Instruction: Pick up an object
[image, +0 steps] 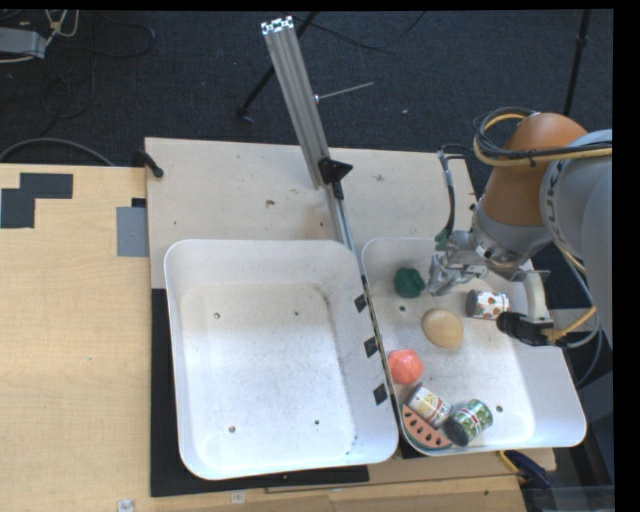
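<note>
Grey and orange up on the right, arm reaching in and bending down over the far end of the right bin. Down at the gripper now, low over the white floor, open or closed impossible to tell from up here, too small and too cluttered with cables. Nothing visibly in its grasp. Just left of it, close but seemingly apart: a dark green rounded lump, near the bin's left wall. Just right of the gripper, a small can with a red and white label, lying on its side. Nearer the camera from there, a pale tan, potato-like piece, alone on bare white. Further down, hard by the left wall, an orange-red ball. Then a crowd in the near left corner: a small labelled can just below the ball, a green can with a dark end tipped over beside it, and a red watermelon-like slice tucked against the front rim. Over to the left bin, white and speckled, side by side with the other. Along the seam between the two, three small black clips. Behind both, a pale bench board and a slanted aluminium rail rising from it.
</note>
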